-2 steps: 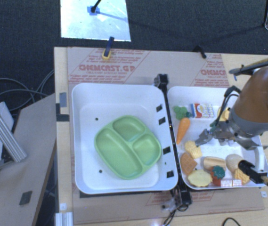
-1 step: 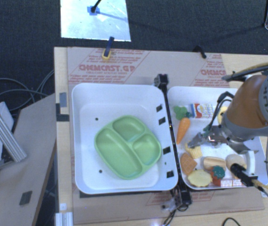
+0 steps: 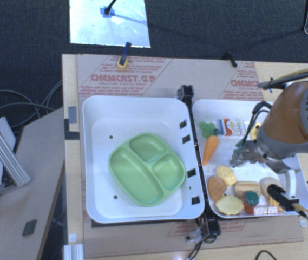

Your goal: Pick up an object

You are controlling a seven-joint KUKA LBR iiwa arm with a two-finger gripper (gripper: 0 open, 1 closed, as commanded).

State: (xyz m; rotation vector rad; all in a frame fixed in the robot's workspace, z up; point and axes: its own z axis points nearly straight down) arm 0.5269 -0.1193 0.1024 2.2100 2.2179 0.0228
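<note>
A smooth, tapered orange carrot (image 3: 210, 148) is seen lying in the right bin (image 3: 300, 169) near the divider, beside a bumpy green piece (image 3: 208, 128). The gripper (image 3: 244, 157) is poised just right of it over bare white floor; its opening cannot be told. Rounded toy foods (image 3: 235, 191) are crowded along the near edge. A glossy green sectioned plate (image 3: 146, 168) is held in the left bin (image 3: 97, 145).
</note>
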